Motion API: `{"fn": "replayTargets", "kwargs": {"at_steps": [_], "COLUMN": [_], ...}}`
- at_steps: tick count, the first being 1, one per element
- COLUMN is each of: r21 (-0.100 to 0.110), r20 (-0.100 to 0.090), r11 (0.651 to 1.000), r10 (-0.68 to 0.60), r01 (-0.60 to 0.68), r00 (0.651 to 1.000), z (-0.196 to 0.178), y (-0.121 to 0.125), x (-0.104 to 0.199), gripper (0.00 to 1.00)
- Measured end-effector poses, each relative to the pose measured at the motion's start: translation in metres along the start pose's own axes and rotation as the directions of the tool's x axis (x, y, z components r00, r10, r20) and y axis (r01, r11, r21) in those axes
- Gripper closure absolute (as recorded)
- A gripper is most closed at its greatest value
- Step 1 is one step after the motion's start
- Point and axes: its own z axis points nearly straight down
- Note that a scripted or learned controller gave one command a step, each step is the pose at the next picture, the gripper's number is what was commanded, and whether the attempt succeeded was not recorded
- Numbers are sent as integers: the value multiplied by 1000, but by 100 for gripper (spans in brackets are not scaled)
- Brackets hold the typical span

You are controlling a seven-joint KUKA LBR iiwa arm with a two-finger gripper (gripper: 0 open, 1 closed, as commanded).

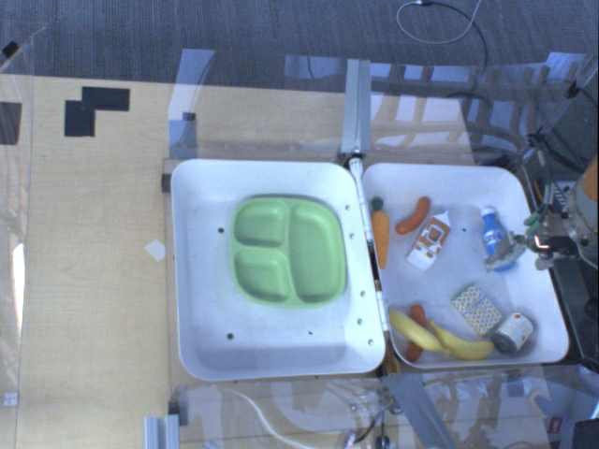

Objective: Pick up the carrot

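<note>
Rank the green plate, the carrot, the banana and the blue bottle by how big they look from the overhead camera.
1. green plate, by far the largest
2. banana
3. carrot
4. blue bottle, though its lower end is partly hidden.

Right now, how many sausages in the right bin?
2. One sausage lies near the bin's far side, between the carrot and the small carton. The second sausage sits at the near edge, partly hidden under the bananas; more could be hidden.

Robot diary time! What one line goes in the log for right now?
gripper: right bin's right side, by blue bottle | orange carrot: lying at left wall, untouched | green divided plate: left bin
</note>
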Motion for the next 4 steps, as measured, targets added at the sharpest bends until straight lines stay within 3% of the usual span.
{"fn": "replayTargets", "kwargs": {"at_steps": [1,2,3,4], "r21": [1,-8,-13,0], "r20": [0,0,-3,0], "r11": [992,970,970,902], "r10": [123,244,243,432], "r01": [-123,-244,-243,-432], "r00": [992,970,970,902], "z": [66,123,112,29], "y": [-18,-16,-14,-18], "x": [75,101,102,121], "gripper": [0,0,100,100]}}
